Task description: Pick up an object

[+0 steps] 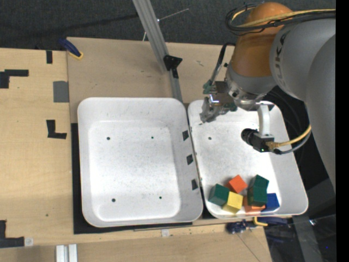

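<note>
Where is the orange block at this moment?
The orange block lies in the right bin, near its front edge, between the green block and the dark green block.

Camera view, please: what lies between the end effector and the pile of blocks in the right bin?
Bare white floor of the right bin; nothing rests between the end effector and the blocks.

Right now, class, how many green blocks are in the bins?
2, both in the right bin, near its front edge: one at the left of the block cluster, one at its right. Others may be hidden underneath.
</note>
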You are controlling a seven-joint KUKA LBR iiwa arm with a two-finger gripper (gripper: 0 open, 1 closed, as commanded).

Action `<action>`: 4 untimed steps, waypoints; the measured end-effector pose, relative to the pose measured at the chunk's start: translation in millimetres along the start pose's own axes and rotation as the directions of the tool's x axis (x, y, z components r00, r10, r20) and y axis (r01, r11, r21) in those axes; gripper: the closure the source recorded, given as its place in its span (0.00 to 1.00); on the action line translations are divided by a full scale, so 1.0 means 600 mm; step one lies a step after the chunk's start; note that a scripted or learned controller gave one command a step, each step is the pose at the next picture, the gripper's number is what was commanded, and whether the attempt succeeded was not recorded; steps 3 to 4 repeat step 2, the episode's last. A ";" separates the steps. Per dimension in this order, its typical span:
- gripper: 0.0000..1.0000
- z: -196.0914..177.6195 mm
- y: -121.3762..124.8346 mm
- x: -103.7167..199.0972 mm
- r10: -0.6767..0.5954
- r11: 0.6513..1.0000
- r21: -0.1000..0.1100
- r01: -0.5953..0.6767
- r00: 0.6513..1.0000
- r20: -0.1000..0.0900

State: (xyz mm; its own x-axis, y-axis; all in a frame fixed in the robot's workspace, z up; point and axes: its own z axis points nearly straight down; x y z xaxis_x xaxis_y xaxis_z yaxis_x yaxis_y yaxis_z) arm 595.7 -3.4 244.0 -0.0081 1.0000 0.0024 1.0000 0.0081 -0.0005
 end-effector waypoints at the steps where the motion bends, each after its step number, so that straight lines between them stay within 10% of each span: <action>1: 1.00 -0.005 -0.001 0.081 0.001 1.000 0.001 -0.001 1.000 0.001; 4: 1.00 0.004 -0.002 0.155 0.002 1.000 0.002 -0.002 1.000 0.002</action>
